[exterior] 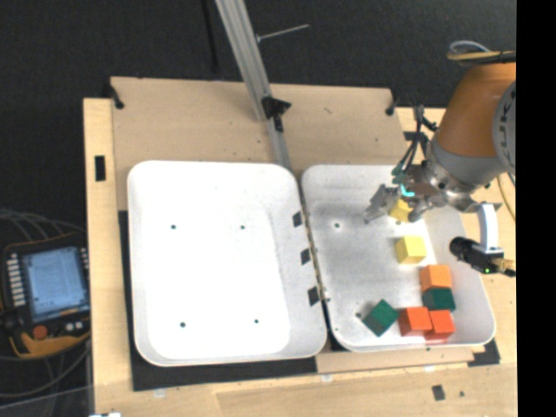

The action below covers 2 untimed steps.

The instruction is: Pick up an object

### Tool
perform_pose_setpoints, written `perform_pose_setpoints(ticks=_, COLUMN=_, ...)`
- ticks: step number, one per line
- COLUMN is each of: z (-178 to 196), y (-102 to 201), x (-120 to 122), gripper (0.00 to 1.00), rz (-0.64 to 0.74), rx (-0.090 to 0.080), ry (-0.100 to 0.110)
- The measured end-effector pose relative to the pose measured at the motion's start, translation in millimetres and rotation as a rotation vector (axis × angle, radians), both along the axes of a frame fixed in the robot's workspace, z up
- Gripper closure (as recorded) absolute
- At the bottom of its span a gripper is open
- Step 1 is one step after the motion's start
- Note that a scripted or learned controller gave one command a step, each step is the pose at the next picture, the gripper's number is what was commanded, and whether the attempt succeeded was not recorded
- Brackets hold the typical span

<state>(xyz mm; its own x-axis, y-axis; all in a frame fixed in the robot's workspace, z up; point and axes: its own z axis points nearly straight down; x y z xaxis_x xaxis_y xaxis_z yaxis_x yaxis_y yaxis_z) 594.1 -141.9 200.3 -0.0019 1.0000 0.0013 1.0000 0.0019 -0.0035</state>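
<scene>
Block between the fingers: we saw a small yellow block (401, 211) gripped by the gripper (398, 207) above the right bin (347, 259).
Below it in that bin we found another yellow cube (411, 248), then orange cubes (436, 277) and green blocks (379, 317) near the lower right corner; the left bin (213, 259) sat just beside, and a tablet (52, 282) lay well apart at the left.

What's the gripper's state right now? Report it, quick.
Gripper: over the right bin, a small yellow object between its fingers; it seems shut on that.
</scene>
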Motion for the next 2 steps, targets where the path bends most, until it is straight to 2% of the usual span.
perform_pose_setpoints(ticks=1, z=2, y=0, x=1, gripper=0.0, rz=0.0, rx=-0.001, ry=-0.005)
perform_pose_setpoints(ticks=2, z=-55, y=6, x=6, gripper=0.0, rz=0.001, rx=-0.002, ry=0.001)
